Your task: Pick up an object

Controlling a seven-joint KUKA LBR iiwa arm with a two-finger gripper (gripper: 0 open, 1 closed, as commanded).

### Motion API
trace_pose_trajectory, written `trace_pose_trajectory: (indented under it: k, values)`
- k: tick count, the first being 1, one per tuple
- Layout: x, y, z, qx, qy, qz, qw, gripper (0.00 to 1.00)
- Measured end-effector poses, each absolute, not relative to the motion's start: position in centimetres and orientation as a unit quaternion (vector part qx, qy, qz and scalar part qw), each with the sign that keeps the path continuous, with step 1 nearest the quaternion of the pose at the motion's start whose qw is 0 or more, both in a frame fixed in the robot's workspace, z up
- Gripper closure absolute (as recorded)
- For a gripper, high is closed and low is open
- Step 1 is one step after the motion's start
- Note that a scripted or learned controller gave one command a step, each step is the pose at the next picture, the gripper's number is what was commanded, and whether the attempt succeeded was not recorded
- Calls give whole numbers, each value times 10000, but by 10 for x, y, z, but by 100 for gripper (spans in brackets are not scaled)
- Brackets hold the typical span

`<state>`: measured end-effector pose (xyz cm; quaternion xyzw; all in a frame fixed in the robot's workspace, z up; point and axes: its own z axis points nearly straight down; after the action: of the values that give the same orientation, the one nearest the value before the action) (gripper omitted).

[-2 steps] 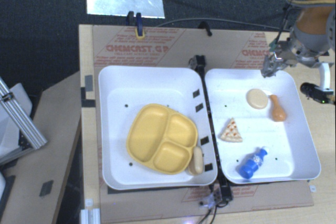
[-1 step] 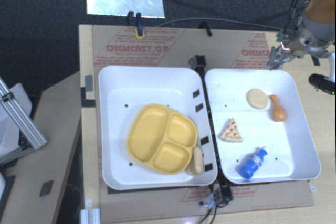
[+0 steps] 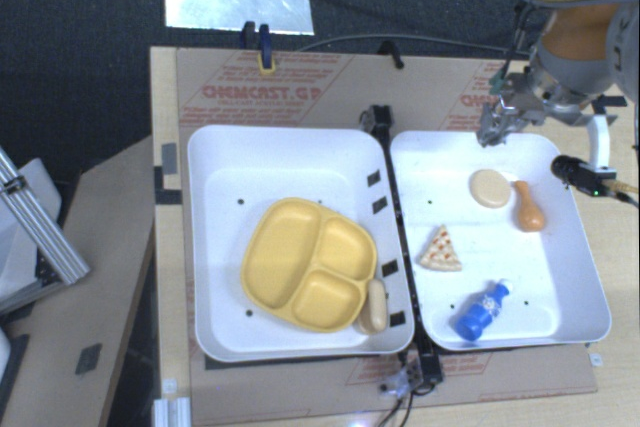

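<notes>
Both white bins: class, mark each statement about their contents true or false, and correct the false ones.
1. The yellow divided plastic tray lies in the left bin. True.
2. The blue plastic bottle lies in the left bin. False: it is in the right bin.
3. The toy pizza slice lies between the round beige disc and the bottle. True.
4. The gripper holds the tan toy drumstick. False: the drumstick lies on the bin floor, apart from the gripper.
5. A beige bread-like piece lies beside the tray. True.
</notes>
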<state>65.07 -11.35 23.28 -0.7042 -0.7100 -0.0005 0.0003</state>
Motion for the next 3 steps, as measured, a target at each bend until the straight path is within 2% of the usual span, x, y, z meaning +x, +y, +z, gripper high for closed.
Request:
trace_pose_trajectory:
  k: [1,3]
  values:
    - [636,-67,222,-7044,-7098,-3,4,100]
    - [596,40,232,-7036,-7106,-7,11,100]
